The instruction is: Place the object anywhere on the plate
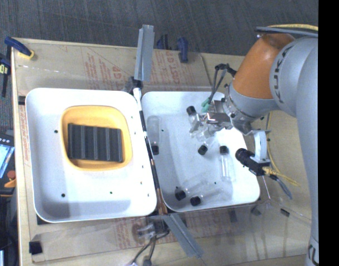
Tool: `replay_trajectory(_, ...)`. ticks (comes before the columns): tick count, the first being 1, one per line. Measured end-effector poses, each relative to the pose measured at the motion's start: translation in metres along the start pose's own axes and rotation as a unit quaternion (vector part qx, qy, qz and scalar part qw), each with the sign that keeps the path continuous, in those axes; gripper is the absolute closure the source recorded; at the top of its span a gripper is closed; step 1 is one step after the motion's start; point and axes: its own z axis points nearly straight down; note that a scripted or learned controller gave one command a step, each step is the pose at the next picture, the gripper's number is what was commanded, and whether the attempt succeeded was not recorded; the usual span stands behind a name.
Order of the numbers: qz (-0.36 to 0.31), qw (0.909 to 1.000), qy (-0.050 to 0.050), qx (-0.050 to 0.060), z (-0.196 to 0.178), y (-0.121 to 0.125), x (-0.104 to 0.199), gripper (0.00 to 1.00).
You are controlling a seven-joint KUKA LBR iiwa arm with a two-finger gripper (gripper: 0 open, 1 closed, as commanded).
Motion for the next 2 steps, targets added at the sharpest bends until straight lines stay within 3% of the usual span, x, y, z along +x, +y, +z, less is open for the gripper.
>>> replay_trajectory(1,-0.121,0.9926,-0.001,0.000,0.020,0.031,0.076,1.00)
replay_trajectory(2,-0.190,0.9818,0.000,0.001,0.027,0.034,0.137,1.00)
